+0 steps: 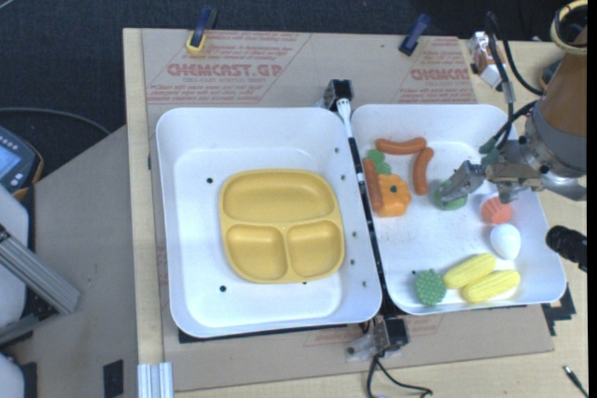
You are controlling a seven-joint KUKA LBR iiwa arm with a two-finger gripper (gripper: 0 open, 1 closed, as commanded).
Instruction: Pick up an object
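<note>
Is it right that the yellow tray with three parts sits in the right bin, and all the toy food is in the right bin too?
Not quite. The camera view shows the yellow tray in the left bin, not the right one. The rest holds: the toy food, like the sausages and the corn, lies in the right bin.

**Bright, even light over the bench; soft detail throughout**

The two white bins (177, 200) read bright and nearly washed out, with faint shading along their inner walls. The yellow tray (280, 224) casts almost no shadow. Dark carpet beyond the bench's far edge stays dim and featureless. Under the arm (564, 121) at the right edge, a soft shadow falls. The whole frame is slightly soft and low in resolution; small items look smeared.
</note>
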